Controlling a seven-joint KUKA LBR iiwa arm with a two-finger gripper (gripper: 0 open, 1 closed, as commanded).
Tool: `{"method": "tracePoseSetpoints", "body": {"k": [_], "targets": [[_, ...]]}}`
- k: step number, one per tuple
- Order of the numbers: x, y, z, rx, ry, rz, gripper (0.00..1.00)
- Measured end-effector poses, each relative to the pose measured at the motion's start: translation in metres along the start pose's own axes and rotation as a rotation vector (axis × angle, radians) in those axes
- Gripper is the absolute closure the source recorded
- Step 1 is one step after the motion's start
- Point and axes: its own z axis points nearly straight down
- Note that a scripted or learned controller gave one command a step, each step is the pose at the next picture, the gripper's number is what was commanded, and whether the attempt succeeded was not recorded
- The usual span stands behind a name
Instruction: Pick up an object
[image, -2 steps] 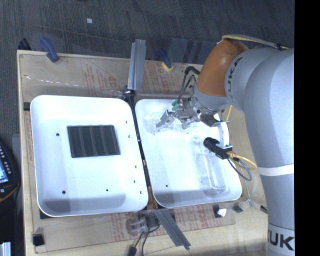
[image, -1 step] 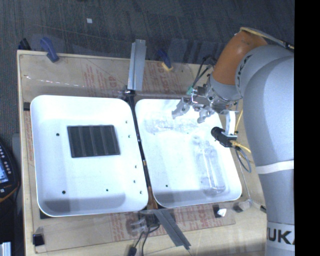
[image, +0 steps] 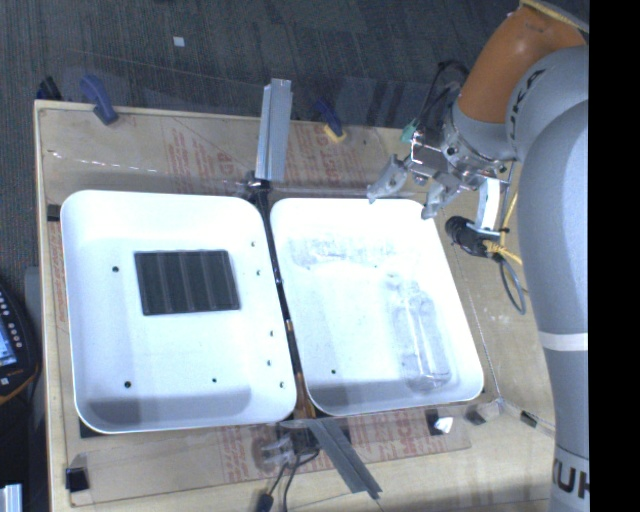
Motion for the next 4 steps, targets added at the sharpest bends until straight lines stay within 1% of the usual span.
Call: {"method": "tracePoseSetpoints", "body": {"k": [1,2,3,4], "targets": [[-0.006,-0.03,0.009,0.005,0.0,-0.135,0.0],[0.008,-0.006,-0.012,-0.002,-0.001,-0.448,0.0],[-0.003,-0.055,0.153,0.005,0.0,-0.237,0.0],[0.065,-0.035,0.135,0.048,-0.015,-0.372,0.0]]}}
